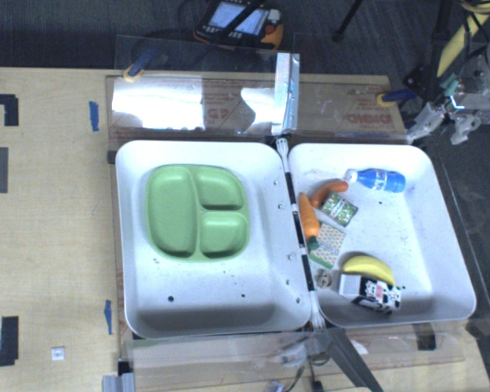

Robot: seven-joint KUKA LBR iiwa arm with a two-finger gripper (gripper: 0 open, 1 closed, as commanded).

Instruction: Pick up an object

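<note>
The claw (453, 117) hangs beyond the right white plastic bin (408, 219) (whether apart or together, I cannot tell). Inside lies a curved yellow banana (369, 266), near a blue plastic bottle (377, 180).

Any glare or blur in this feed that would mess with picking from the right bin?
Camera view: strong glare sits on the clear panel behind the bins, not on the objects. The right bin is evenly lit with soft shadows; the banana and blue bottle read clearly. The gripper at the upper right looks soft and cluttered against cables.
</note>
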